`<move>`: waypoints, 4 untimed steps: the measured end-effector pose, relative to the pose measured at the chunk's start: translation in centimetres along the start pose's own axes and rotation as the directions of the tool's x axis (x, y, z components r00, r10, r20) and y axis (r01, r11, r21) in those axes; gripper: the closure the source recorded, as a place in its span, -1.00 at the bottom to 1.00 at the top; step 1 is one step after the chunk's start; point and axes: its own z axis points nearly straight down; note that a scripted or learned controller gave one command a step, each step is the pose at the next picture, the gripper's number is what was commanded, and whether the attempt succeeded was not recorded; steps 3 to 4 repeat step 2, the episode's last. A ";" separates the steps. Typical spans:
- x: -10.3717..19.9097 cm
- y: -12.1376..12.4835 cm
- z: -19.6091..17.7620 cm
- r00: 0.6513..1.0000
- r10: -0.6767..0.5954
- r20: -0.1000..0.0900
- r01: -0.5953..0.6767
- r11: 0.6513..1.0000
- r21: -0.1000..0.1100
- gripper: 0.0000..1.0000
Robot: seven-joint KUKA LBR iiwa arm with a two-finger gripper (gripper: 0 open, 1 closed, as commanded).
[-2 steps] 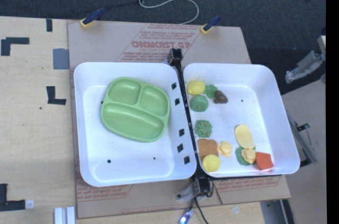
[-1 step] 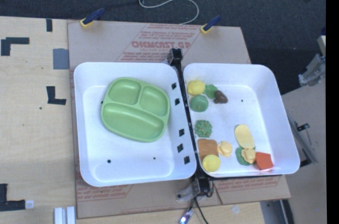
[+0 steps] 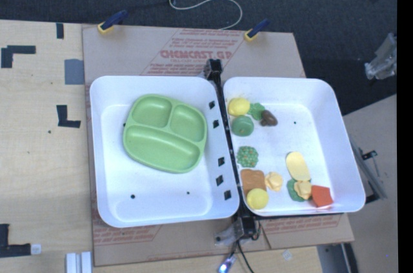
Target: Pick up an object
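The right bin (image 3: 322,136) holds several toy foods. Along its left wall lie a yellow lemon (image 3: 238,106), a round green piece (image 3: 242,126), a knobbly green piece (image 3: 247,155), an orange-brown slab (image 3: 252,178) and a yellow ball (image 3: 257,199). A small green piece (image 3: 257,111) and a brown piece (image 3: 268,118) sit beside the lemon. Near the front right lie a pale yellow oval (image 3: 297,166), a small yellow piece (image 3: 274,182), a green and yellow piece (image 3: 299,190) and a red-orange block (image 3: 322,196). In the left bin (image 3: 106,155) a green divided plate (image 3: 164,133) rests.
Both bins stand on a cardboard sheet (image 3: 187,52) held by two blue-and-yellow clamps (image 3: 112,21) at the back. Black clips (image 3: 222,162) run along the shared wall between the bins. A thin cable (image 3: 206,4) loops on the dark floor behind. A grey fixture (image 3: 381,60) is at the right edge.
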 end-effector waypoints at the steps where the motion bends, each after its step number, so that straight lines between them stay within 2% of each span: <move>1: 8.4 -0.2 11.5 1.000 -0.003 -0.004 0.003 1.000 0.024 1.00; 2: 16.5 0.5 8.4 1.000 -0.005 -0.003 0.005 1.000 0.008 1.00; 4: 16.5 0.5 8.4 1.000 -0.005 -0.003 0.005 1.000 0.008 1.00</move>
